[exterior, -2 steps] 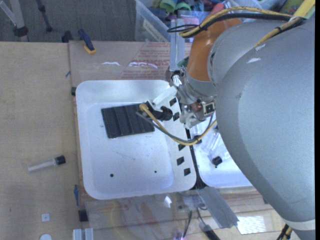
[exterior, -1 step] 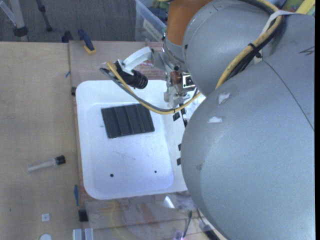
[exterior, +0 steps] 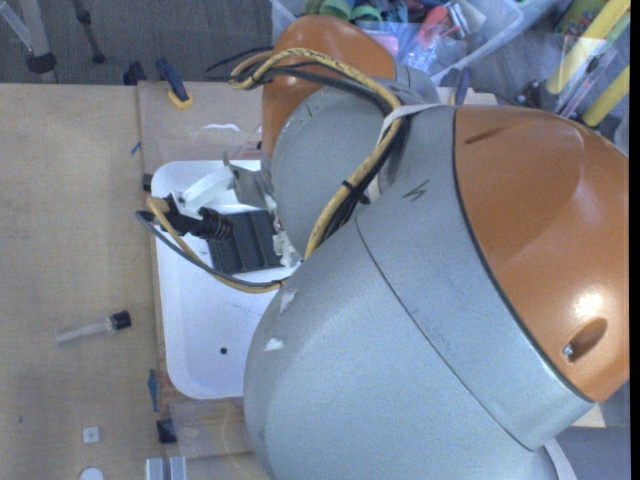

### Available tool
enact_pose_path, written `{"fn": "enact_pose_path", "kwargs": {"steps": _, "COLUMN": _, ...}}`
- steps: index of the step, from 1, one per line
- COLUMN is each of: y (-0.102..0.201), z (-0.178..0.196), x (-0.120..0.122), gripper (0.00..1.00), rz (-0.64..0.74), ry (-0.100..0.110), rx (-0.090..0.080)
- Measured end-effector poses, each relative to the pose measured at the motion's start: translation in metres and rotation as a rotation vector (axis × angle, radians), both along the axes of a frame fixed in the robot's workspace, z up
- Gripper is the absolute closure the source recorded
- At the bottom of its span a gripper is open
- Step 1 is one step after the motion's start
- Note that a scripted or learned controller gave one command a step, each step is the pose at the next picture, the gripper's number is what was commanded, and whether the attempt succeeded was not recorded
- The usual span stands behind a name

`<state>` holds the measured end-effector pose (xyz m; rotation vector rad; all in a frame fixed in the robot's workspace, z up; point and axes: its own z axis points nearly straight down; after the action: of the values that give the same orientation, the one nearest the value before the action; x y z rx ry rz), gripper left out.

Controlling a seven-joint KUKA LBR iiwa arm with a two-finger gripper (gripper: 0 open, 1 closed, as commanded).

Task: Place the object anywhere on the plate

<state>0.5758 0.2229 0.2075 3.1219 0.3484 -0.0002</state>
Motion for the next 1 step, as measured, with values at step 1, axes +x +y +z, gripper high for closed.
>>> {"fn": "enact_pose_path", "kwargs": {"steps": 1, "y": 0.0027, "z": -0.0212, "x": 0.0799, "gripper": 1.0, "rz": 0.526, "ry": 0.004, "rx": 0.0}}
